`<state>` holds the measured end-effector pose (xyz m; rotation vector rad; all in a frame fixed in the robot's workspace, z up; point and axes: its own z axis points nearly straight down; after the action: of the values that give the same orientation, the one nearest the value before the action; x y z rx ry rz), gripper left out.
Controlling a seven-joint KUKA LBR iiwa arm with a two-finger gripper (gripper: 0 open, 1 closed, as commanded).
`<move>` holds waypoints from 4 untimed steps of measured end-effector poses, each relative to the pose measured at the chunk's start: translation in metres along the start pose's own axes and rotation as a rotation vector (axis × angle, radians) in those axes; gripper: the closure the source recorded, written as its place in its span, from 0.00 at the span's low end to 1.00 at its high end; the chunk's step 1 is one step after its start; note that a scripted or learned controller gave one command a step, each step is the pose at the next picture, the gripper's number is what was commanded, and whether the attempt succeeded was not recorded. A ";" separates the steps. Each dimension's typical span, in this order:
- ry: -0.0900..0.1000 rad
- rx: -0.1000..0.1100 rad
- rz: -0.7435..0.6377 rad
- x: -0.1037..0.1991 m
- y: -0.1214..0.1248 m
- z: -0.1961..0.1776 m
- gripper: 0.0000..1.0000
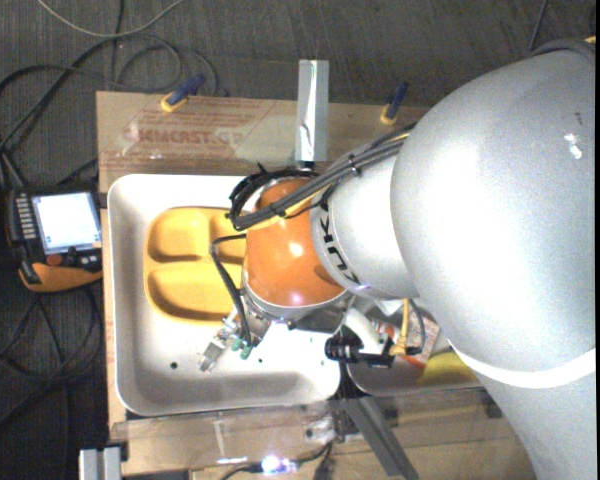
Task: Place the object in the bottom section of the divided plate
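Observation:
A yellow divided plate lies in the left white bin, its right part hidden under the arm. Two of its sections show, one toward the top and one toward the bottom. My gripper hangs just below the plate's lower edge, over the bin's white floor, pointing down and left. A small green bit shows at the gripper; I cannot tell whether it is a held object or part of the gripper. The orange band of the wrist covers the plate's right side.
The big grey arm covers most of the right bin. At that bin's near-left corner, a red, white and yellow item and something yellow peek out. A handheld screen unit lies on the floor left of the bench.

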<state>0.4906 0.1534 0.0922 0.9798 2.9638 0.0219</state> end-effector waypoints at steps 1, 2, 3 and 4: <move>0.007 0.009 -0.284 -0.030 0.031 0.002 0.00; 0.014 0.017 -0.331 -0.146 0.052 -0.088 0.00; 0.012 0.022 0.120 -0.097 0.094 -0.105 0.00; 0.013 0.023 0.107 -0.036 0.096 -0.148 0.00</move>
<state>0.5732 0.2074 0.2423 1.1442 2.9261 -0.0038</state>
